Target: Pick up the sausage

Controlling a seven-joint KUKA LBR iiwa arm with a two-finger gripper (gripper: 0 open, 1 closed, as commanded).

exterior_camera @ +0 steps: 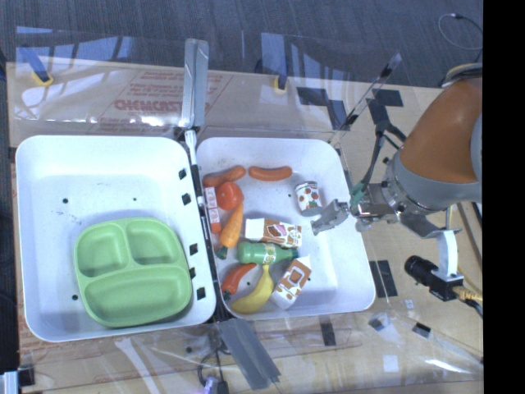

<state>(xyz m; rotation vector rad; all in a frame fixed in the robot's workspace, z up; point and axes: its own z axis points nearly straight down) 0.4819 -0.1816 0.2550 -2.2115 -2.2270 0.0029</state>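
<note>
Sausage (270,172) lies near back wall of right bin (349,183), long axis approx left-right in view. Tool (330,217) sits near bin's right edge, sausage up-left of it; jaw state: can't tell.

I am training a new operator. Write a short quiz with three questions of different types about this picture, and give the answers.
1. True or false: the green plate lies in the same bin as the sausages.
2. Multiple choice: the banana lies at which part of the right bin? A) far edge B) near edge C) outside it
3. Fill in: the gripper hangs over the ____ side of the right bin, near the small cup.

Key
1. False. The plate is in the left bin; the two sausages lie in the right one, at its far end.
2. B
3. right
</note>
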